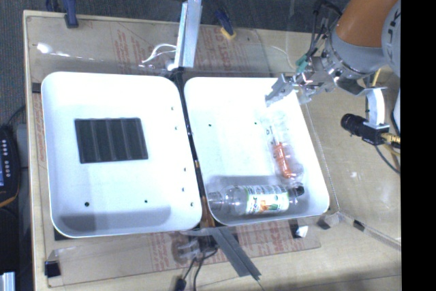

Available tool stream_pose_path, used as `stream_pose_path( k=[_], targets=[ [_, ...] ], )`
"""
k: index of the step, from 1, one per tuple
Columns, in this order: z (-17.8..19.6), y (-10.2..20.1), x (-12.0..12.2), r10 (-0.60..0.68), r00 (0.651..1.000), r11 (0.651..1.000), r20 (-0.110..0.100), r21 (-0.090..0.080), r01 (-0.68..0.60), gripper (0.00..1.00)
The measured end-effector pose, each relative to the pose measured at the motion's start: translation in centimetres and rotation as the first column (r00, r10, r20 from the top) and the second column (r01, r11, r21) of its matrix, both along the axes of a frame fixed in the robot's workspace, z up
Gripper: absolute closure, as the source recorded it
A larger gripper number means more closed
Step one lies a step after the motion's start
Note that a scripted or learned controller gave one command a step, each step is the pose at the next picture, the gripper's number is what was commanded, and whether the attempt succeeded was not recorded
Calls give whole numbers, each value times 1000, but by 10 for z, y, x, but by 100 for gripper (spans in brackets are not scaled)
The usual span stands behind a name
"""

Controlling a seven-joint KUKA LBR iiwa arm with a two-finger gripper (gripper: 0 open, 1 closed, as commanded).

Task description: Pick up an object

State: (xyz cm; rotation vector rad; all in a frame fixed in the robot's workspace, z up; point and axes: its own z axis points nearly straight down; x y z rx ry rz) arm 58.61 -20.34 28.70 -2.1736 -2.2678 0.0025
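Observation:
A clear plastic bottle (253, 199) with a green and orange label lies on its side along the front wall of the right bin (225, 140). A smaller clear bottle (283, 150) with orange contents lies along that bin's right side, its cap end towards the back. My gripper (291, 90) hangs over the bin's back right corner, just above the small bottle's far end. Its fingers stand apart with nothing between them.
The left bin (61, 146) holds a dark ribbed rectangular block (110, 140). A metal bar (189, 31) rises at the back between the two bins. Clamps and cables sit along the bench's back edge. A black cylinder (361, 126) juts from the arm at the right.

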Motion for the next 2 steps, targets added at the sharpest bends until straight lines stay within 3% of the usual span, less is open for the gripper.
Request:
stream_pose_path(
  k=[1,2],
  targets=[
    [-104,10,-27,151,989,989,-3,2,-151,0],
    [-93,-6,-41,177,984,984,-2,3,-177,0]
  ],
)
